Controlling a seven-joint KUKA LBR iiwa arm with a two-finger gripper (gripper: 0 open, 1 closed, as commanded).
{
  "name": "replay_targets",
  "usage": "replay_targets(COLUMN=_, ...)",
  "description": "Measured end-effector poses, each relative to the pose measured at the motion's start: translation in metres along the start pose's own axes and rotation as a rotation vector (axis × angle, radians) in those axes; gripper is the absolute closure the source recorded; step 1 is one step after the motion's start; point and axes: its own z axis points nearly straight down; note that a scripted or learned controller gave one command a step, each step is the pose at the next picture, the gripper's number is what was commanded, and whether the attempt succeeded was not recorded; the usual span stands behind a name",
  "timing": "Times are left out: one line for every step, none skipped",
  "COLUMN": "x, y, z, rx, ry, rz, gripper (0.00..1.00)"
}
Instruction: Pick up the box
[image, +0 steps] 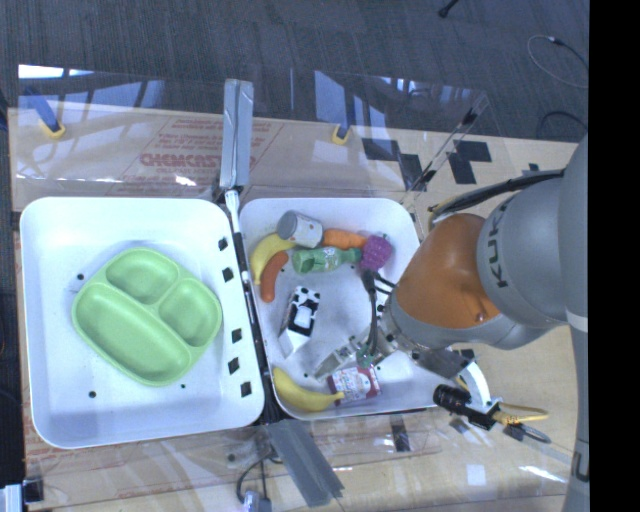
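I see the small black-and-white cardboard box (303, 311) lying mid-floor in the right white bin (262, 330). The two-finger gripper (362, 352) hangs just right of and below it, apart. I cannot tell how its jaws stand.

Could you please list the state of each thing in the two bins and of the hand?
Box: lying flat in the right bin, not held.
Hand: low in the right bin, beside the packet.
Green bottle: on its side.
Can: tipped on its side.
Bananas: lying loose, one at each end.
Carrot: lying flat.
Grapes: resting by the carrot.
Green plate: upright in the left bin.
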Motion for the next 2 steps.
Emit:
replay_targets(x=0.016, y=0.009, z=-0.009, rx=-0.001, ry=-0.002, rz=0.042, gripper=0.00)
replay_targets(x=-0.060, y=0.009, z=-0.130, rx=-0.002, ry=-0.004, rz=0.061, gripper=0.00)
